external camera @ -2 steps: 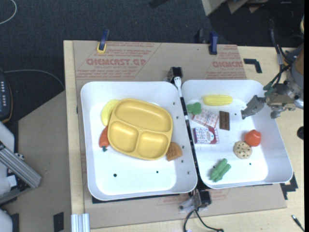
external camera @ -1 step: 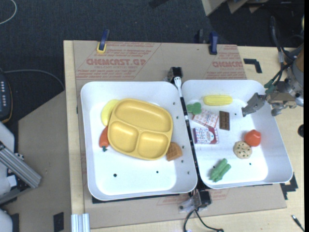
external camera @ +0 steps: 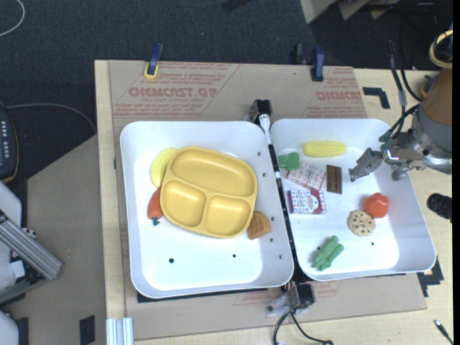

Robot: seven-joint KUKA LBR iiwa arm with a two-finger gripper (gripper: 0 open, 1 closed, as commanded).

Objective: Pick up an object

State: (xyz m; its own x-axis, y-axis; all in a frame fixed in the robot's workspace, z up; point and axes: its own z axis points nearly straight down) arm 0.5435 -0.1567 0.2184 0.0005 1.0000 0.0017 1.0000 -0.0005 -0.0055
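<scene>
The gripper [external camera: 365,165] hangs over the right bin [external camera: 413,221], near its far right corner, with the arm [external camera: 431,131] reaching in from the right. One grey finger is visible pointing down and to the left; the jaw state cannot be told from this view, and nothing is seen held. No single target is fixed by the task. The nearest candidates are the brown block [external camera: 334,179], just left of the gripper, and the tomato [external camera: 376,205], just below it. The corn cob [external camera: 324,149], cookie [external camera: 361,223], green bean pod [external camera: 328,253] and printed packet [external camera: 305,192] lie loose in the same bin, mostly apart from one another, which probably leaves finger clearance. In the left bin [external camera: 144,250], a yellow divided tray [external camera: 208,191] lies over smaller items, so these are likely harder to reach. Both bins rest on a cardboard sheet [external camera: 215,88] held at its far edge by clamps [external camera: 152,66]. Dark carpet [external camera: 108,20] surrounds the bench.
</scene>
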